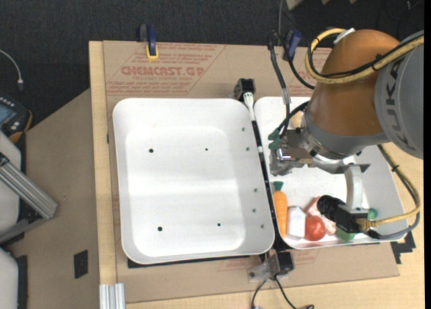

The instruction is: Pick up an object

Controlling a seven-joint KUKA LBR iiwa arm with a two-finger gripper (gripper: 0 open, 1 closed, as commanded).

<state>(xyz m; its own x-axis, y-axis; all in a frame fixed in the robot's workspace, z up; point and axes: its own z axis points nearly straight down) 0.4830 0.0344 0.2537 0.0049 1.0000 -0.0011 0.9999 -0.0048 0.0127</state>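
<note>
The left bin point(135, 186) sits on a cardboard sheet point(101, 99) printed with red lettering, and four small dark dots mark its white floor. Its right wall touches the right bin point(264, 107).

The gripper point(281, 158) hangs over the right bin's left side, close to the wall the two bins share. Its metal end is tucked under the wrist. From this angle I cannot make out whether it is clenched or released, and nothing is seen held in it.

The things to pick lie in the right bin's near-left corner, all on the camera's side of the gripper:
- A small teal bit point(277, 185) lies just beside the gripper and is the closest to it.
- A carrot point(279, 207) lies lengthwise along the left wall, near the teal bit and apart from the gripper.
- A pale block point(295, 219) touches the carrot's right side.
- A red piece point(314, 227) lies against the block.
- A green piece point(346, 235) lies farther right by the near wall, partly hidden.

None of them touches the gripper.

The arm point(404, 106) comes in from the right and covers most of the right bin. Its broad orange band point(350, 92) bulges above the grey wrist. The wrist points left and downward toward the shared wall.
</note>
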